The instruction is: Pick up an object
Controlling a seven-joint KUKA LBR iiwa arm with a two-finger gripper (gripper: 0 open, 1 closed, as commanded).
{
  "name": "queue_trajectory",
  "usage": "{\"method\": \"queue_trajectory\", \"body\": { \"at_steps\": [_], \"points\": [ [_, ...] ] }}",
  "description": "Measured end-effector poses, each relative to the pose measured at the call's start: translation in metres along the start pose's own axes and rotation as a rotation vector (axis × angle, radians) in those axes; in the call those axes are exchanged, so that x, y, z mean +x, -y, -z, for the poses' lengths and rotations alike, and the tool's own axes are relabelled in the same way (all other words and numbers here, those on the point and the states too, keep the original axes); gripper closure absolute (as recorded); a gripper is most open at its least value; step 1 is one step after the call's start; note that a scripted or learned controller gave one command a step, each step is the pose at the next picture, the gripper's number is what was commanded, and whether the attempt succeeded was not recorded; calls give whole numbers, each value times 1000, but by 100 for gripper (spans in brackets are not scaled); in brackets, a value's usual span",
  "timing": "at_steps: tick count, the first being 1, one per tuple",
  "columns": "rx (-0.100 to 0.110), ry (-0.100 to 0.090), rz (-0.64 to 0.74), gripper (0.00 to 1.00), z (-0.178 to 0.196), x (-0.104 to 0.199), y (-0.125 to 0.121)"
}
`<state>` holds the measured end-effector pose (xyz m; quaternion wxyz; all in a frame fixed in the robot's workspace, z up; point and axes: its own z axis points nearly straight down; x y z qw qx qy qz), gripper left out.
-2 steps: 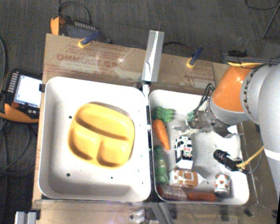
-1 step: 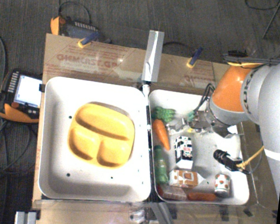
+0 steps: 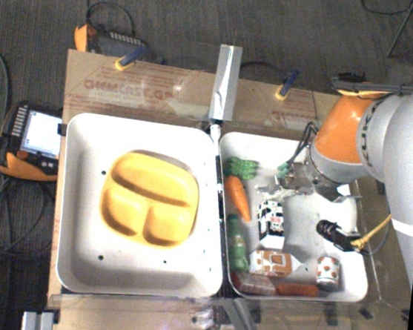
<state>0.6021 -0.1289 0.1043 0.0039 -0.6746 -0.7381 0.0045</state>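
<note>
The left bin [image 3: 67,203] carries a yellow divided tray [image 3: 151,199]. The gripper [image 3: 288,179] hangs over the right bin [image 3: 352,283] — open or closed, I cannot tell — just far of a black-and-white carton [image 3: 271,219], an orange carrot [image 3: 238,196] left of it.

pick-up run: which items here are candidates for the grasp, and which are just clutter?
Job items, all in the right bin:
carrot
black-and-white carton
small can
gripper above them

Lying about:
yellow divided tray in the left bin
handheld pendant on the floor
</note>
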Motion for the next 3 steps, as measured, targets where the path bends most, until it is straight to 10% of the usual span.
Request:
{"method": "queue_trajectory", "body": {
  "at_steps": [1,2,3],
  "points": [
    [0,0,0,0,0,0,0],
    [5,-2,0,100,5,0,1],
    [6,-2,0,0,5,0,1]
  ]
}}
